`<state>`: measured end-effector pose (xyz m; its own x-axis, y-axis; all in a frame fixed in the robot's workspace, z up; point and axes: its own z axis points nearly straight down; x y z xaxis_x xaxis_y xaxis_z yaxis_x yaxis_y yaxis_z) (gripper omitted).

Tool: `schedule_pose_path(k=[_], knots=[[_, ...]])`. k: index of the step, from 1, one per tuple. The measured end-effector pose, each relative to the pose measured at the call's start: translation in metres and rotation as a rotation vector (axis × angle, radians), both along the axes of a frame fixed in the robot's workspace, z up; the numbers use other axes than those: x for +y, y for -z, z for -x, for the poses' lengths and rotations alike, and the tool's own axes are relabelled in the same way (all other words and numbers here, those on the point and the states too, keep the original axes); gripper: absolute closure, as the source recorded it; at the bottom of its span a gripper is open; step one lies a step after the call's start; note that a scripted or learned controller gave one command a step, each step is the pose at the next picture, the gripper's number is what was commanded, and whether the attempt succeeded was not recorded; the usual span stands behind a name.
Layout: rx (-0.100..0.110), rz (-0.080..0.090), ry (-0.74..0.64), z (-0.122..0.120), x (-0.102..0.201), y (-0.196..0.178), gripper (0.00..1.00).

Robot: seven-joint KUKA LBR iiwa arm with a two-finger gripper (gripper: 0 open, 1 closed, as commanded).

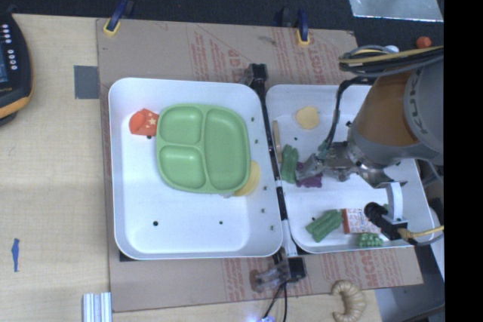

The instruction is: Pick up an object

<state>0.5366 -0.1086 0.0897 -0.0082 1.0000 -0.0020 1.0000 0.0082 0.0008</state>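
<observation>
My gripper (318,162) is low in the right bin (343,96), at its left middle. Its tip is right over a purple object (308,177) that lies against a green object (289,162). The wrist hides how the gripper meets the purple object. Elsewhere in this bin are a pale yellow round piece (307,117) at the back, a green ridged piece (324,225), a red and white packet (353,220) and a small green cluster (368,240) at the front.
The left bin (136,230) holds a green divided plate (204,147), a red piece with a star (143,122) at its left and a yellow piece (251,179) under its right edge. A thin wooden stick (276,138) lies along the right bin's left wall.
</observation>
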Motion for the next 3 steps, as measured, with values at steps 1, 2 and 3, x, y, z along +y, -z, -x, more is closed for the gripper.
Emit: schedule_pose_path(k=[1, 2, 3], knots=[[0.004, -0.002, 0.002, 0.002, 0.0, -0.012, 1.0], [0.004, -0.001, 0.0, 0.002, 0.0, -0.012, 0.0], [0.004, 0.0, 0.0, 0.002, -0.001, -0.022, 1.0]])
